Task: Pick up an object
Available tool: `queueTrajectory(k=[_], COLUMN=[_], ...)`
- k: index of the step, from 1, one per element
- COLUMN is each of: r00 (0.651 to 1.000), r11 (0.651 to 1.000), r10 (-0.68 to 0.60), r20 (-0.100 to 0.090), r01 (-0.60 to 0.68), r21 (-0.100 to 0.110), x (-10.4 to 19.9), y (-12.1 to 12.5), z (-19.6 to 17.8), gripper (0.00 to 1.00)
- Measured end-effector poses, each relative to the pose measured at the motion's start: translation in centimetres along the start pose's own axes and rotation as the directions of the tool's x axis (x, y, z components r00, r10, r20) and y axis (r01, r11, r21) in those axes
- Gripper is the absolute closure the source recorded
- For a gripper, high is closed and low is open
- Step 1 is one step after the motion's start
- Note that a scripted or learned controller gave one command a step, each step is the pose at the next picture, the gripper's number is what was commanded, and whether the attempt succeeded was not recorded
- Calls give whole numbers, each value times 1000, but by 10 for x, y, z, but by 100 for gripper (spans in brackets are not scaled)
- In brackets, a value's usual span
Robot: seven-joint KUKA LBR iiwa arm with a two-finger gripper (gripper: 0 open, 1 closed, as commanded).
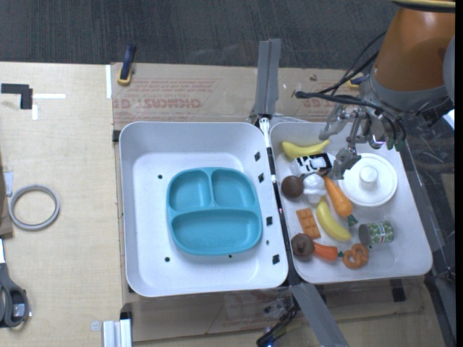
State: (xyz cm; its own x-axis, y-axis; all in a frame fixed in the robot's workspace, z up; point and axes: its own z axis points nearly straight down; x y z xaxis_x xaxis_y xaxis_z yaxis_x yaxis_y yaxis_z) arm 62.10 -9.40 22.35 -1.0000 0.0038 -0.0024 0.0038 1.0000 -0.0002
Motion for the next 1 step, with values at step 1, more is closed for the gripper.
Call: queueTrajectory(k=[1], r00=[997], r11=[997], r10=[81], r20=[2], r01=[-81], r21=[0], x=[46], y=[-59], z=[131], gripper=[0])
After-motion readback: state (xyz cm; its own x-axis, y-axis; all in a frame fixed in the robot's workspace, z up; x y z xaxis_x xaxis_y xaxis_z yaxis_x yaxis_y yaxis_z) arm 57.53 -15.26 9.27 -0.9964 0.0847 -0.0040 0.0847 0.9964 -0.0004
